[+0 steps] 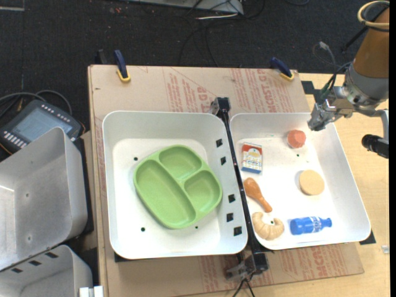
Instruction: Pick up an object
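Observation:
The right bin holds a small red ball-like item, a white and red carton, a round tan disc, a toy chicken drumstick, a toy croissant and a blue bottle lying on its side. My gripper hangs over the bin's far right corner, just up and right of the red item, with nothing seen in it.
The left bin carries a green divided plate. A black divider with clamps runs between the bins. Blue-yellow clamps pin the board at the back. Grey tubs stand off the bench to the left.

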Tool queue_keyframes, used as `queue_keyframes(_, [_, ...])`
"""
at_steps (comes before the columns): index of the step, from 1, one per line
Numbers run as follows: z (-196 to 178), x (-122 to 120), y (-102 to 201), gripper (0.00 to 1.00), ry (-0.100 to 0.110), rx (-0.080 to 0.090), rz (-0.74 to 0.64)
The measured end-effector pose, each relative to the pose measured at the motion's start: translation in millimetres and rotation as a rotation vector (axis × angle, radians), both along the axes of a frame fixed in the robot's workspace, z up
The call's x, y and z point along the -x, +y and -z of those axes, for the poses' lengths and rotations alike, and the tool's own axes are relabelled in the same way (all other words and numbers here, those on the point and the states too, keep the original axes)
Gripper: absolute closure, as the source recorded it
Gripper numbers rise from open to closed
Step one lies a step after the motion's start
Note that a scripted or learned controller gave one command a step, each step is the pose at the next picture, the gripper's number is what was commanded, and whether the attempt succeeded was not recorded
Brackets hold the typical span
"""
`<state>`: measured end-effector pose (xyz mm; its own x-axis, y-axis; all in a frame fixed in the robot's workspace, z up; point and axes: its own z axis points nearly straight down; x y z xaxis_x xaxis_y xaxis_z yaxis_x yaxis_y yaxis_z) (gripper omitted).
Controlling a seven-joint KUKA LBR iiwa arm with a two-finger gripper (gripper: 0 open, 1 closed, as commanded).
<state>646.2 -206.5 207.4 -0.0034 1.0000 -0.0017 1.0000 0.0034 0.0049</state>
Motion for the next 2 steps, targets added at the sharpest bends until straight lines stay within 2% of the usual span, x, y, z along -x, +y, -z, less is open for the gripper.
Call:
queue_keyframes(1, [-9, 27, 47, 1.00, 0.007, -0.003, -0.002])
queue_keyframes(2, [-21, 42, 98, 1.00, 0.005, -0.003, -0.004])
